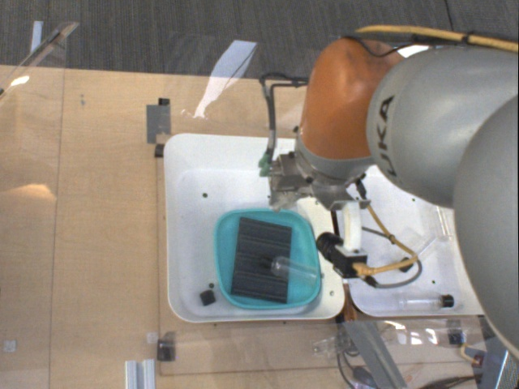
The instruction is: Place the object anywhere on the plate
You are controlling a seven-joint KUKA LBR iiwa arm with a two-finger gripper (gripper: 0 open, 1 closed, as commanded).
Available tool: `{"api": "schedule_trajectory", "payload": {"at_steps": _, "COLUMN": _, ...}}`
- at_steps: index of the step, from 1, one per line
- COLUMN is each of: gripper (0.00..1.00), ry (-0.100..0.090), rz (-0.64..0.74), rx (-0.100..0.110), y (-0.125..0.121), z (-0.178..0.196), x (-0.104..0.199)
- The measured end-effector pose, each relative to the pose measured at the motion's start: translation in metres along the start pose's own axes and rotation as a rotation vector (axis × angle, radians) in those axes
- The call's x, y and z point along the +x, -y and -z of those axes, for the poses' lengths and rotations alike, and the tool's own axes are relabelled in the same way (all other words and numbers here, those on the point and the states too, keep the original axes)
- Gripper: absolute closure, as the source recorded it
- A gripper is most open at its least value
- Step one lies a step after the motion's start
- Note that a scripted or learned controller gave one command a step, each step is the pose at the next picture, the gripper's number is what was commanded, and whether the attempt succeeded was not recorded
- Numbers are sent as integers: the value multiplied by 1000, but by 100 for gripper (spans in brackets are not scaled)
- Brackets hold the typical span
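Note:
A teal square plate lies in the left white bin. On the plate rests a dark ribbed rectangular block, lying flat. A small clear plastic cup lies tipped on its side, overlapping the block's right edge. The arm's orange and grey wrist hangs over the plate's far right corner. The gripper sits just beyond the plate's far rim, mostly hidden under the wrist. Nothing shows in its grasp.
A small black cube sits on the left bin's floor by the plate's near left corner. The right bin holds a clear tube with a black tip. Yellow and black cables dangle over the bins' shared edge.

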State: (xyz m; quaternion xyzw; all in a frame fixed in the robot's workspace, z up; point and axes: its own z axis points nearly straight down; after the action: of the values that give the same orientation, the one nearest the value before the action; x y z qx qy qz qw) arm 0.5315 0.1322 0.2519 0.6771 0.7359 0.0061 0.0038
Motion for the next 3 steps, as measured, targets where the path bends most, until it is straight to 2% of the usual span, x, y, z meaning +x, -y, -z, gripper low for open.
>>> {"api": "schedule_trajectory", "payload": {"at_steps": 1, "gripper": 0, "ry": 0, "rz": 0, "rx": 0, "y": 0, "z": 0, "x": 0}}
{"api": "schedule_trajectory", "payload": {"at_steps": 2, "gripper": 0, "ry": 1, "rz": 52, "rx": 0, "y": -41, "z": 176, "x": 0}}
{"api": "schedule_trajectory", "payload": {"at_steps": 3, "gripper": 0, "ry": 2, "rz": 28, "rx": 10, "y": 17, "z": 93, "x": 18}}
